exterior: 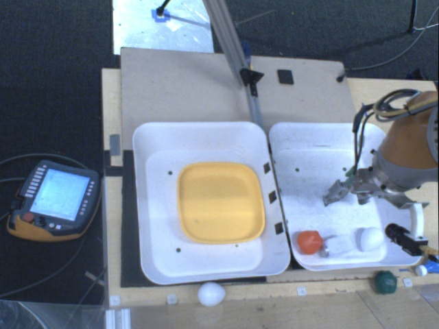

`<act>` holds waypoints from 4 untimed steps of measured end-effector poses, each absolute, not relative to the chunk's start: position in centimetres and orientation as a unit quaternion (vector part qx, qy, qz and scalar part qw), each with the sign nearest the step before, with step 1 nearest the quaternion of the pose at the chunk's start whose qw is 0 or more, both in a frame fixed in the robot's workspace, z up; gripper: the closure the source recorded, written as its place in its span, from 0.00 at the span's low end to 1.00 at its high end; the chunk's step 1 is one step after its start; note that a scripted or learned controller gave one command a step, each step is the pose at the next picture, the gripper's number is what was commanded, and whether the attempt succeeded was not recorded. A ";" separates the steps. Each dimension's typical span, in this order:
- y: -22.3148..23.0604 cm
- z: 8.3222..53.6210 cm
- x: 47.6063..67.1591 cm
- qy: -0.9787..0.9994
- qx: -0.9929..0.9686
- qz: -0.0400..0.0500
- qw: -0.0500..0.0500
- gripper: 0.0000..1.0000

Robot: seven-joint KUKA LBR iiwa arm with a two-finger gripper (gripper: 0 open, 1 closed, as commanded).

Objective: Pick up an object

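Observation:
In the right bin (309, 149) a red rounded object (309, 242) lies near the front wall. A white egg-shaped object (369, 239) sits to its right, with a small pale, clear piece (333, 245) between them. My gripper (337, 192) hangs over the middle of this bin, reaching in from the right, above and behind those objects. It is apart from all of them, and nothing shows in its grasp. The left bin (154, 184) holds a square yellow plate (221, 201).
A white egg (211, 294) lies on the bench in front of the left bin. A green ball (385, 282) rests by the right bin's front corner. A teach pendant (51, 199) lies on the floor at the left. A slanted metal pole (230, 33) rises behind the bins.

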State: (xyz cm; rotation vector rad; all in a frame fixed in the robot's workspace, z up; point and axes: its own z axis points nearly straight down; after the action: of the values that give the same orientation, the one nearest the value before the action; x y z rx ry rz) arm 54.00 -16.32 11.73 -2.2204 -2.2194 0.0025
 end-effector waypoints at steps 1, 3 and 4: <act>-16.3 13.0 54.1 -0.707 -0.707 0.000 -0.001 1.00; -15.4 22.9 54.8 -0.708 -0.707 -0.002 -0.002 1.00; -15.4 24.4 54.9 -0.707 -0.707 -0.001 -0.001 1.00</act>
State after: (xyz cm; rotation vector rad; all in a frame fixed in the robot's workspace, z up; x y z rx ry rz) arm 54.86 -15.45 24.40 -2.2217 -2.2233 -0.0018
